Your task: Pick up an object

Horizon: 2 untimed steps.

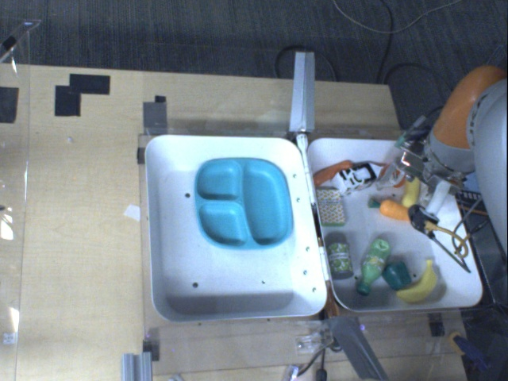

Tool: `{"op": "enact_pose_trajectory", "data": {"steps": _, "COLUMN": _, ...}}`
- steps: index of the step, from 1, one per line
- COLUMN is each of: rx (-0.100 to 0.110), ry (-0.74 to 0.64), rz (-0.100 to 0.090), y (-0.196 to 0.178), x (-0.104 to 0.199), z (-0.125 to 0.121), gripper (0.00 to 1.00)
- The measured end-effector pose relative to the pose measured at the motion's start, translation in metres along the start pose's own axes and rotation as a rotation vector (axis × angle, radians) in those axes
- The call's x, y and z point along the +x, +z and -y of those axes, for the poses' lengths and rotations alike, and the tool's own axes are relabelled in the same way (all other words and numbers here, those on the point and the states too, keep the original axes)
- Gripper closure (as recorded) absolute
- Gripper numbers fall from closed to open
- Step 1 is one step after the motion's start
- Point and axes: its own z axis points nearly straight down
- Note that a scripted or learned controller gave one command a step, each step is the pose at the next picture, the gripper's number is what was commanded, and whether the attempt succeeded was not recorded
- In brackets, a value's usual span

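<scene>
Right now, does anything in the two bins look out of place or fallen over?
Nothing looks spilled or broken. The green bottle lies on its side in the right bin, near the banana. The blue divided tray sits slightly askew in the left bin.

The grey arm (pixel 486 121) reaches in from the right, its orange band (pixel 468 105) uppermost above the wrist. The wrist angles down and leftward, carrying the gripper (pixel 409 165) low at the far right side; its tip seems blurred.
</scene>
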Motion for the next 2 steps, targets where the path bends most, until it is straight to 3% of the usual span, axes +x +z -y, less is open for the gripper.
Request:
{"op": "enact_pose_trajectory", "data": {"steps": 1, "rx": 0.003, "ry": -0.070, "rz": 0.002, "y": -0.116, "x": -0.013, "z": 0.023, "gripper": 0.00}}
{"op": "enact_pose_trajectory", "data": {"steps": 2, "rx": 0.004, "ry": -0.153, "rz": 0.001, "y": -0.007, "x": 0.002, "z": 0.033, "gripper": 0.00}}
